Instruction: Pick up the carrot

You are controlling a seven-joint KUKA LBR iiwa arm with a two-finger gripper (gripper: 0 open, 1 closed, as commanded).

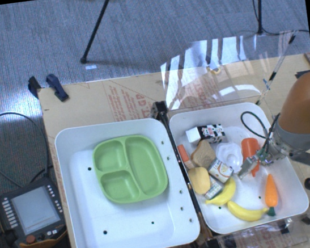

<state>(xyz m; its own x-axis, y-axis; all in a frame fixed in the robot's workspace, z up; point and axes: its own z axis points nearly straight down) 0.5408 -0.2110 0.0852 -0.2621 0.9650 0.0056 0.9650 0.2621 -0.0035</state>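
Note:
The carrot (270, 189) is orange with a green stub at its lower end. It lies almost upright in the picture at the front right of the right bin (277, 119). My gripper (250, 166) hangs low over the middle of that bin, up and to the left of the carrot and a short gap away from it. It sits just below an orange-red block (250, 147). Nothing from the bin can be seen in the gripper. The grey arm with its orange band (304, 106) comes in from the right edge.
Around the gripper lie a white cup (228, 154), a small carton (221, 170), a bread slice (203, 154), a yellow lemon-like fruit (199, 179) and two bananas (245, 211). A black-and-white box (210, 132) lies further back. The left bin (90, 233) holds a green divided plate (130, 168).

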